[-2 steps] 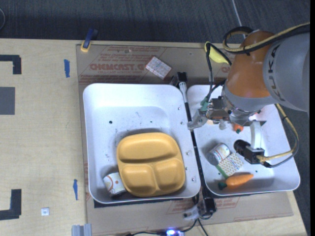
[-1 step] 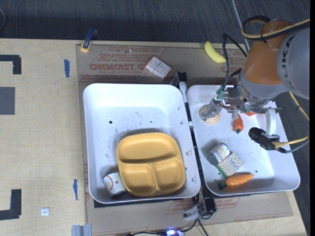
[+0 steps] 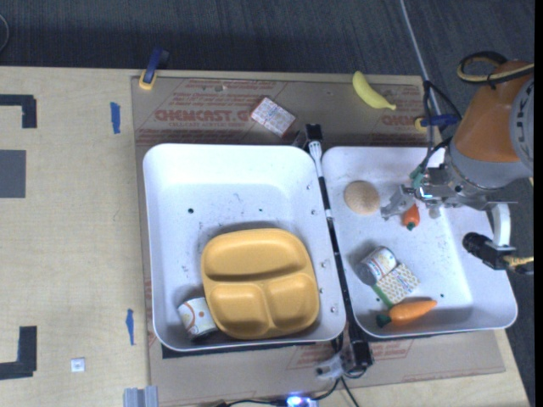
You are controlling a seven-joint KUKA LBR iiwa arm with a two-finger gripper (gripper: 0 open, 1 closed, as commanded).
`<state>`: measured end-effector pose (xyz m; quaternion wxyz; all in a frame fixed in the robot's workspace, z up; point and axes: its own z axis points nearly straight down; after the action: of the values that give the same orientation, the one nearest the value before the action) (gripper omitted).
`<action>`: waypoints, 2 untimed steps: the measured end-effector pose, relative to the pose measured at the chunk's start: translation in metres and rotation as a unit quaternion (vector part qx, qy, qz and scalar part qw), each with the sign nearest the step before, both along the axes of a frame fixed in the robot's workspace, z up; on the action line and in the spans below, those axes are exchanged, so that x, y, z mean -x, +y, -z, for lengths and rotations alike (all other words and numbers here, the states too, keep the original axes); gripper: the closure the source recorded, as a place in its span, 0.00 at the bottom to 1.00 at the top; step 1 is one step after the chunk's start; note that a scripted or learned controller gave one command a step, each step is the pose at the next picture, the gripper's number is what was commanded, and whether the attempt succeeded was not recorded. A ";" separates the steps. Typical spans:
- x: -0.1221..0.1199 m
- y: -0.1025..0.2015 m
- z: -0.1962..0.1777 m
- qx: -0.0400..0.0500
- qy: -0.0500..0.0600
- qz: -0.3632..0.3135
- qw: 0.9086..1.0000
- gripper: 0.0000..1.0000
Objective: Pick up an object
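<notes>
Pincer low over right bin, upper area; small orange object sits between its fingertips, so judged gripped, though view too small for certainty. Arm reaches in from right, keeping rest of bin unobstructed. Round tan ball just beside, untouched. Carrot and wrapped packet lie near front wall. Yellow divided tray fills left bin.

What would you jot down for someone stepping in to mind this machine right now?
Gripper: low in the right bin, a small orange piece right at its tip; I cannot tell whether it grips it.
Right bin also has a tan ball, a carrot and a small packet.
Left bin: yellow tray, small cup.
Done: nothing visibly lifted.
Left: grasp one thing and raise it.
</notes>
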<state>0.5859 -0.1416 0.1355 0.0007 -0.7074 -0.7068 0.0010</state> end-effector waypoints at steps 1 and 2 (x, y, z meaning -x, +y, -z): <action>0.049 0.040 0.050 0.000 -0.002 0.000 1.000 0.00; 0.049 0.039 0.040 0.000 -0.004 0.000 1.000 1.00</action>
<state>0.5374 -0.1022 0.0959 -0.0020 -0.7076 -0.7066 -0.0016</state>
